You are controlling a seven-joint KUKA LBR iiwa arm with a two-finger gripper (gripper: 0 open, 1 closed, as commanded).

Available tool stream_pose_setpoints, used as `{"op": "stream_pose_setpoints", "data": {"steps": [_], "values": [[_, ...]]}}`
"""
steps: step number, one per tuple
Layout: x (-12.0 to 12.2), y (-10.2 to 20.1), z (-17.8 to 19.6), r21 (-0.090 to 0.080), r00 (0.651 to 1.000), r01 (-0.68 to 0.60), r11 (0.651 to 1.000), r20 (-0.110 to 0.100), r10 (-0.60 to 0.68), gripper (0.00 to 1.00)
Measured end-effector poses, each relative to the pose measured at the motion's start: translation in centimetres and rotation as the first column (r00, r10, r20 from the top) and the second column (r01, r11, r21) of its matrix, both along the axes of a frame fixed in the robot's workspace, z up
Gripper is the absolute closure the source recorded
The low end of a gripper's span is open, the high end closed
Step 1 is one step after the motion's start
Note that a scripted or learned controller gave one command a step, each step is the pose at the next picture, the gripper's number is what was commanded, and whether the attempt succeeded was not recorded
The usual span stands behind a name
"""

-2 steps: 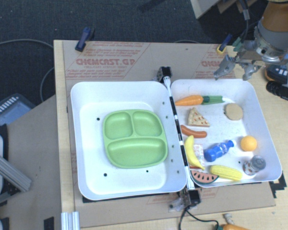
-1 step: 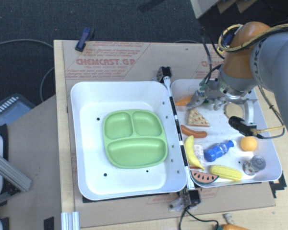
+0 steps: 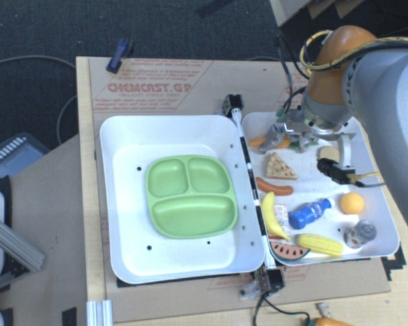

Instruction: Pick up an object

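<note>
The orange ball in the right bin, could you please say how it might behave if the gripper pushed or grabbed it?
The orange ball looks round and smooth, so a push would probably roll it. It sits apart from the blue bottle, with bare floor around, so little would stop it. Its curved sides might slip from a two-finger pinch.

A brown table (image 3: 156,87), printed with red lettering, sat on dark carpeted floor (image 3: 88,12) that filled the 12 o'clock side, with a thin cable (image 3: 27,61) curving over it at 10 o'clock and a grey metal bar (image 3: 13,240) lying at 8 o'clock under even light.
</note>
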State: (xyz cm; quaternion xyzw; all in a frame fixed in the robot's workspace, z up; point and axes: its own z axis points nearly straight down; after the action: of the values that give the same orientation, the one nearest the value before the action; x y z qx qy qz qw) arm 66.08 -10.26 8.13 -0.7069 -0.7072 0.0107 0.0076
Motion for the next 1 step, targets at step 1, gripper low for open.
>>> {"op": "stream_pose_setpoints", "data": {"steps": [1], "values": [[0.0,-0.02,-0.01,0.001,1.0,0.0,1.0,0.0,0.0,0.0]]}}
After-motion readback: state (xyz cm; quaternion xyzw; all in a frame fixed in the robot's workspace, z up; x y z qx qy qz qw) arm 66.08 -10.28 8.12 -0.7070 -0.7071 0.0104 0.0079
